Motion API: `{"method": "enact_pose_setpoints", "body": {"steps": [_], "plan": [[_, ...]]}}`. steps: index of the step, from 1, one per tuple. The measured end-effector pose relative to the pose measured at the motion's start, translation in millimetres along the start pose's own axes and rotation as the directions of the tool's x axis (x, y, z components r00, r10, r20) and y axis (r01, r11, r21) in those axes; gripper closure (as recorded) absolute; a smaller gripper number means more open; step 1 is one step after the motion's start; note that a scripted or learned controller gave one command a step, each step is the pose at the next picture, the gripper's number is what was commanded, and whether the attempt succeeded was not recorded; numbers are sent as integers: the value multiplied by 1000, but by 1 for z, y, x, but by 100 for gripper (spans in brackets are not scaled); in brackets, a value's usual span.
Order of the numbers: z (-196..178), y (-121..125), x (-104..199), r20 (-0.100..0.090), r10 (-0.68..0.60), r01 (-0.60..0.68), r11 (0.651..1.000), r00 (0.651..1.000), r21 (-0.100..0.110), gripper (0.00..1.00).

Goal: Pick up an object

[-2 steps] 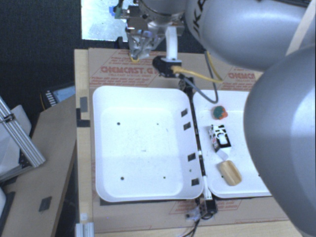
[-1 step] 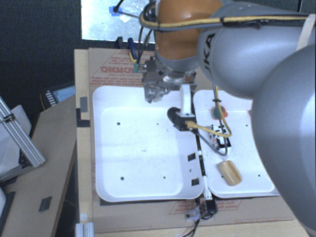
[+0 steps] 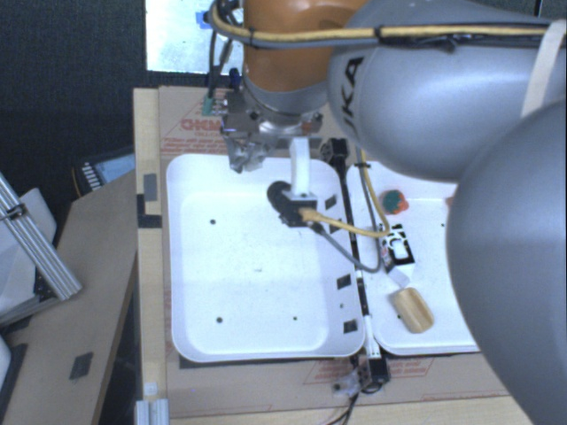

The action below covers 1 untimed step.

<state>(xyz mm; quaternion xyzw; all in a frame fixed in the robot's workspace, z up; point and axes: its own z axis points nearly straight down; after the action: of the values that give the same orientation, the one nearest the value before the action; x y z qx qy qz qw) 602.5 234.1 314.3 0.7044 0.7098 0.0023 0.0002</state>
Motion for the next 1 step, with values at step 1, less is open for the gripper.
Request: {"method": "enact_pose_setpoints", "body": {"steps": [1], "plan": [[-113, 28, 1, -2, 2, -2, 1000, 1000, -12, 100]]}}
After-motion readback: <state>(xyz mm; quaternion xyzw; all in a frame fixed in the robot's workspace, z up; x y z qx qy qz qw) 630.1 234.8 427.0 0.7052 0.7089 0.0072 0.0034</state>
